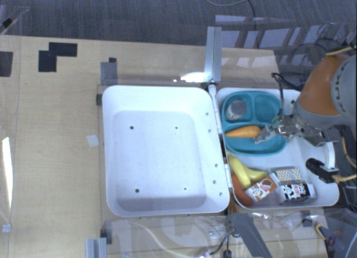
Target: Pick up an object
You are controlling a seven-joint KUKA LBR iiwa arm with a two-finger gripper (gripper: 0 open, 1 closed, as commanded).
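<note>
White bins, bright contents

Both bins, left (162, 151) and right (323, 193), are plain white on a pale wood-toned bench (50, 156) marked with black blocks (56, 55). The right bin holds a teal divided tray (254, 123), an orange carrot (243, 132), a yellow banana (242, 170), a small brown-and-white packet (261, 190) and a black-and-white patterned packet (294, 191). The arm (329, 92) is grey with an orange band.

The arm (329, 92) is a thick grey tube with a rounded orange band above the wrist, black cables looping around it, and it narrows to a small metallic gripper (271, 131) of pale grey parts with thin silvery fingers.
</note>
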